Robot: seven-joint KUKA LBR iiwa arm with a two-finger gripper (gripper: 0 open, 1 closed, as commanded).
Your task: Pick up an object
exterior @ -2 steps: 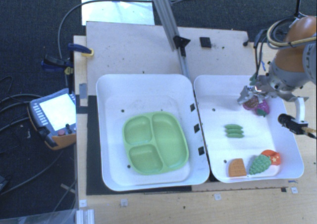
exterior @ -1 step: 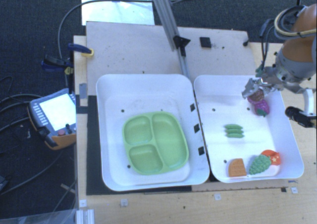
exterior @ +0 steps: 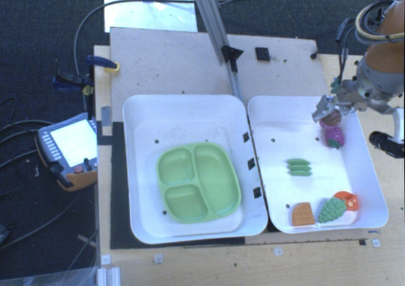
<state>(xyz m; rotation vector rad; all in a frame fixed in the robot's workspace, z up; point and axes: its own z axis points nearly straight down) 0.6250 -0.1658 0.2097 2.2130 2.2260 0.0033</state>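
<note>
Bench front edge: bare wood strip along the bottom of the camera view, nearest the lens.
Teach pendant: on the dark floor at far left, screen lit, cable attached.
Left bin: white, shallow, touching the right bin along its right wall.
Green tray: three-compartment plate lying flat in the left bin, toward its front half.
Backboard: pale panel behind both bins, with a slanted metal pole crossing it.
Right bin: white, shallow, holding all the small objects.
Green pea pods: near the middle of the right bin, well apart from the other items.
Orange block: front of the right bin, just beside the green grape bunch.
Green grape bunch: front right corner area, touching the red-orange item behind it.
Purple object: toy-like piece at the back right of the right bin, directly under the gripper.
Gripper: hangs over the back right of the right bin, its tip meeting the top of the purple object.
Pincer state: cannot tell; the finger tips are too small and blurred to separate.
Arm: grey with orange band, entering from the right.
</note>
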